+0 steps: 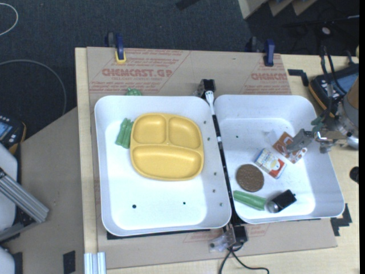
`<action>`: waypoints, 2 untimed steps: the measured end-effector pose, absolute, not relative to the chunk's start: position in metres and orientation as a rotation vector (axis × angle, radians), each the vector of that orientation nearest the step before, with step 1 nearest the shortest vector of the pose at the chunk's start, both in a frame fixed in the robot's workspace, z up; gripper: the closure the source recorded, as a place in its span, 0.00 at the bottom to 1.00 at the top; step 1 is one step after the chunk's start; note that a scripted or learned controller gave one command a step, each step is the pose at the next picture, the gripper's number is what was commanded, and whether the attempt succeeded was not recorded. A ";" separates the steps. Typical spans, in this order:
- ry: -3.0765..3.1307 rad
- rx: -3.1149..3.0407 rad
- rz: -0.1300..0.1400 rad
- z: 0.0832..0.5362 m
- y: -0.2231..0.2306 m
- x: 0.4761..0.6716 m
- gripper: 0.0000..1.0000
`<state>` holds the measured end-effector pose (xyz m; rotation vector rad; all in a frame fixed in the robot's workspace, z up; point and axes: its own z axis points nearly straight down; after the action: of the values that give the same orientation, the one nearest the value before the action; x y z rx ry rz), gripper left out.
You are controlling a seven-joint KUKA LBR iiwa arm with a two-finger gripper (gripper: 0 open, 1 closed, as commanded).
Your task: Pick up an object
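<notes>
Camera view: I see the pincer (302, 143) entering from 3 o'clock, low over the right bin (319, 207), its fingers spread on either side of a small reddish packet (285, 145) without yet clamping it. I judge this packet the target. A white carton (270, 162) lies just beside it at 7 o'clock, a brown disc (250, 177) beyond. The yellow divided plate (166, 146) occupies the left bin (154, 210), well apart.

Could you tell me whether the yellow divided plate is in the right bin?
No, the yellow divided plate lies in the left bin.
</notes>
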<state>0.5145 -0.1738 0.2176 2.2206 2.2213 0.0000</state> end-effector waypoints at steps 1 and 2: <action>2.221 2.218 0.002 0.228 -0.174 0.515 1.00; 2.229 2.225 -0.006 0.135 -0.170 0.550 1.00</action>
<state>0.5496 -0.1701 0.1352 2.2250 2.2294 -0.0056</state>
